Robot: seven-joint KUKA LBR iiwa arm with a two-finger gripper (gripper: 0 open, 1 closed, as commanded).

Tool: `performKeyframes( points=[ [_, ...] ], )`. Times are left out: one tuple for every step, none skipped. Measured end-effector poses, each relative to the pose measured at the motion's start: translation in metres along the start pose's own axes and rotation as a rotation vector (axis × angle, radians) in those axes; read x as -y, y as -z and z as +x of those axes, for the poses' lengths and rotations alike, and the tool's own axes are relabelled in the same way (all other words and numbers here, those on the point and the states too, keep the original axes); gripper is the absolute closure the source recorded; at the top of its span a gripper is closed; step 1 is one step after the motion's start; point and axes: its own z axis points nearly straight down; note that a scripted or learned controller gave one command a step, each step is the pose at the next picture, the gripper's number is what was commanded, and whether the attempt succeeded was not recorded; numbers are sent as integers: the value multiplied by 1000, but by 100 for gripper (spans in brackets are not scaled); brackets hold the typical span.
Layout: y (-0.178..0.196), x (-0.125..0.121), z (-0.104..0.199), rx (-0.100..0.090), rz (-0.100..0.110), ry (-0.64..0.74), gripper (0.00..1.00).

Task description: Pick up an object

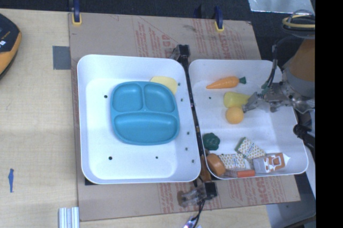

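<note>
1. My arm [300,63] reaches in from the right, over the right bin [284,130], with my jaws [252,105] low near the bin's middle.
2. Whether the jaws are open or closed I cannot tell from this angle; the fingers blur into one dark tip.
3. Just off that tip, to its left, sits a pale yellow piece [235,98], so close it may be touching, though I cannot tell that either.
4. Right below the yellow piece lies an orange ball [234,115], near my tip and slightly lower left of it.
5. A toy carrot [223,82] lies further up the bin, apart from me, its green end pointing right.
6. Along the bin's near edge: a dark green lump [210,141], a brownish-orange rounded item [215,164], and some small printed cartons [252,157] in a loose cluster, well apart from my jaws.
7. Nothing is visibly between my fingers.
8. In the left bin [94,114] a blue divided plate [144,113] sits centred, with a pale yellow object [165,83] tucked at its upper right edge.
9. Both bins rest on a cardboard sheet [134,34] clamped to the counter [32,130].
</note>
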Motion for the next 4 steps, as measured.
performKeyframes(
  points=[
    [-13, -58, 77, -6, 0, 5, 0],
    [-14, 12, 109, -6, 10, -4, 0],
    [-13, 19, 114, -4, 7, -6, 0],
    [-13, 12, 108, -3, 2, -7, 0]
  ],
)
